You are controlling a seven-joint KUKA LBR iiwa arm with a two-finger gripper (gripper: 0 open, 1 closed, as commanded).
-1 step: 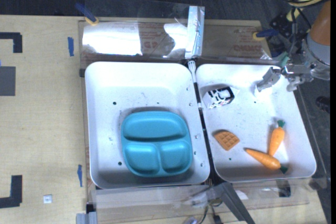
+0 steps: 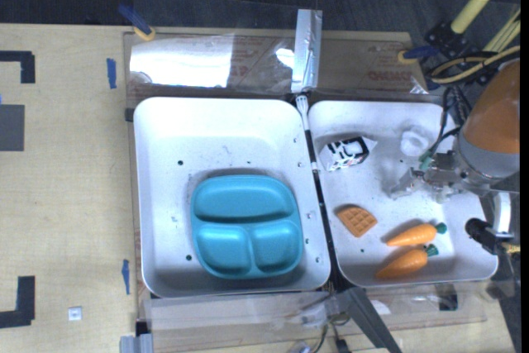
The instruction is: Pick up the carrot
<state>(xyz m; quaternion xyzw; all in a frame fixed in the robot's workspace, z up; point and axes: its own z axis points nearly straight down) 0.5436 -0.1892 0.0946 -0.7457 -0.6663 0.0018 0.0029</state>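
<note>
The scene is being lit evenly and fairly brightly from overhead. Strong glare is being thrown off the clear panel (image 2: pixel 207 62) behind the left bin (image 2: pixel 157 145), and a smaller hot spot is being reflected from the upright metal strip (image 2: pixel 307 50). Soft shadows are being cast inside the bins' walls and under the blue tray (image 2: pixel 245 223). The arm (image 2: pixel 496 128) at the right edge is being rendered slightly blurred; fine detail is being lost to graininess.
</note>
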